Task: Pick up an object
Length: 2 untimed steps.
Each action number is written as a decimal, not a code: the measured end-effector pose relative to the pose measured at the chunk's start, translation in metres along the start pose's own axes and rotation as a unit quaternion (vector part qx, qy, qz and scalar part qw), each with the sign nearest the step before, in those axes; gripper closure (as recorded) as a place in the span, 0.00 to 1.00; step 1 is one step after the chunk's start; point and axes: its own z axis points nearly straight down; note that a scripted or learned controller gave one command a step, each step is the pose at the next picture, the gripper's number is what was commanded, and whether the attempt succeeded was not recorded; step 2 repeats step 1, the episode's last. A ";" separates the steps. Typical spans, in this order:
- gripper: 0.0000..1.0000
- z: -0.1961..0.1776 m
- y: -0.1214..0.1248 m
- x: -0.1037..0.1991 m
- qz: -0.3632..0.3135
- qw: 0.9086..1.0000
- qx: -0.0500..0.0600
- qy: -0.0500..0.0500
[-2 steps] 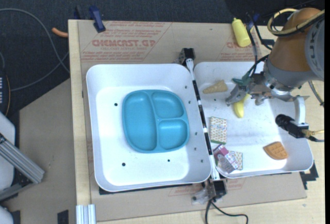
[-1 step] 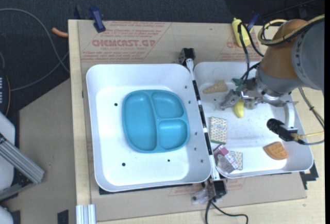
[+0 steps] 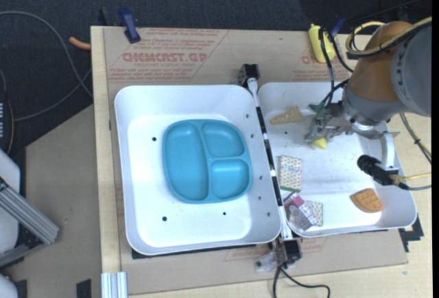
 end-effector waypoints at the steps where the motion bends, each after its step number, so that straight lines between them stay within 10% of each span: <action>1: 1.00 -0.091 -0.035 0.081 -0.001 1.000 -0.001 0.000; 2: 1.00 -0.091 -0.035 0.081 -0.001 1.000 -0.001 0.000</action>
